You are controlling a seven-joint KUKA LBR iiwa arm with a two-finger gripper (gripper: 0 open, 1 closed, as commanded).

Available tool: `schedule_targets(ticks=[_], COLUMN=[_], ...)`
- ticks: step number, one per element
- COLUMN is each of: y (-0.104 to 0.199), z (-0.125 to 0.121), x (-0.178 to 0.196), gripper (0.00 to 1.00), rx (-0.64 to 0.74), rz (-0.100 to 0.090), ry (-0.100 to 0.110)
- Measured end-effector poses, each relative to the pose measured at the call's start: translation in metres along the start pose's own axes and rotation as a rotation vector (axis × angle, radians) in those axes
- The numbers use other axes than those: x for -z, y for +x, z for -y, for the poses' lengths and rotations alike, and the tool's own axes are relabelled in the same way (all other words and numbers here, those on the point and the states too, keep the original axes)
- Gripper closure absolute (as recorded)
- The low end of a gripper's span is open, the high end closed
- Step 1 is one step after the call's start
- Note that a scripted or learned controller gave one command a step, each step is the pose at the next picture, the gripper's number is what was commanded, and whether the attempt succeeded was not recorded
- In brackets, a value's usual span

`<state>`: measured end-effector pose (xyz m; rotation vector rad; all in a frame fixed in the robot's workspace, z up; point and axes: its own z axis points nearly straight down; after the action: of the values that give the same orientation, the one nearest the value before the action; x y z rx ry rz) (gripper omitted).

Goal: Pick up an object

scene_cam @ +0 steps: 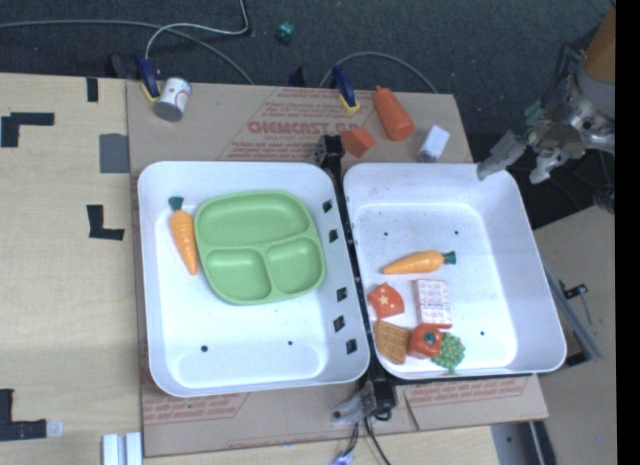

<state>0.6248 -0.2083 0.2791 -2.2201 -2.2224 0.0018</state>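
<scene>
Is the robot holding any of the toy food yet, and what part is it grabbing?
No, it holds nothing. The gripper hangs past the right bin's far corner, with no toy between its fingers. The carrot and the other toys lie in the bin.

Grey arm (600, 63) at the view's right edge, hand (525, 153) angled down-left, nothing between its fingers

A divided plate (262, 246) sits in the left bin (160, 353), a carrot (183, 238) just left of it. Toy foods (420, 318) cluster at the right bin's (520, 253) near side.
</scene>
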Motion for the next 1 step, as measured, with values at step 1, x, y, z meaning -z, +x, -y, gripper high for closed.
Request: schedule_targets(ticks=[1], y=[0.0063], z=[0.0132], x=[-0.1129], gripper=[0.0], rx=[0.0], rz=[-0.002], ry=[0.004])
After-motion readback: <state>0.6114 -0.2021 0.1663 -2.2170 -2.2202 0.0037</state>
